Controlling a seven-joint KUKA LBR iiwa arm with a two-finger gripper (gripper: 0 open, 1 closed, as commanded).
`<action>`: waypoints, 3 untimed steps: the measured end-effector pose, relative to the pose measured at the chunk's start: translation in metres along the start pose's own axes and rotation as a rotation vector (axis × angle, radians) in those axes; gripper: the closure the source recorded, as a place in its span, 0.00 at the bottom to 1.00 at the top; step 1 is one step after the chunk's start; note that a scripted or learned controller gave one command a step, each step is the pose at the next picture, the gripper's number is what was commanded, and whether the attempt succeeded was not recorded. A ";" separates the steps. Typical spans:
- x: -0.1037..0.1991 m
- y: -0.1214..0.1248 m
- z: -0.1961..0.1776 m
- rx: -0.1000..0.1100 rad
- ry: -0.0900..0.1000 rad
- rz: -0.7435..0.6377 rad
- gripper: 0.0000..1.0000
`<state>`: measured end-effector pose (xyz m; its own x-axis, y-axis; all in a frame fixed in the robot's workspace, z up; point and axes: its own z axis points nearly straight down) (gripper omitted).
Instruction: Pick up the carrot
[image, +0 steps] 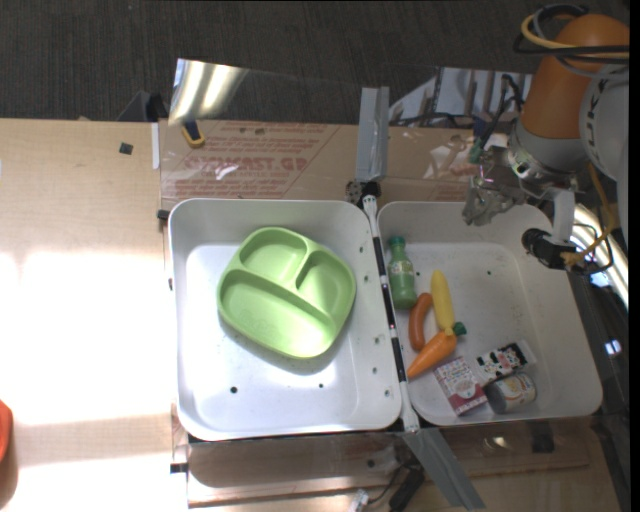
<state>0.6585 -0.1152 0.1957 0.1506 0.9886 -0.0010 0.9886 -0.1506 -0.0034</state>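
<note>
Carrot (434, 353) lies in right bin (560, 395) with bottle (402, 272), banana (441, 301) and sausage (419, 319); left bin (190, 300) holds green plate (287, 292). Gripper (487, 205) hangs above right bin's far edge; jaw state I cannot tell.

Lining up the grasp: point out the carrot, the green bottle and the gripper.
carrot (433, 353), camera view, mid-body.
green bottle (402, 276), camera view, on its body.
gripper (487, 208), camera view, at the fingertips.
</note>
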 end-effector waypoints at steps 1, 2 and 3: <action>-0.071 -0.116 0.001 0.000 0.000 0.041 1.00; 0.018 -0.014 -0.035 -0.002 -0.001 -0.014 1.00; 0.205 -0.109 -0.074 0.001 -0.002 0.097 1.00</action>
<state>0.5821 0.1038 0.2699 0.2461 0.9693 -0.0030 0.9692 -0.2461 -0.0040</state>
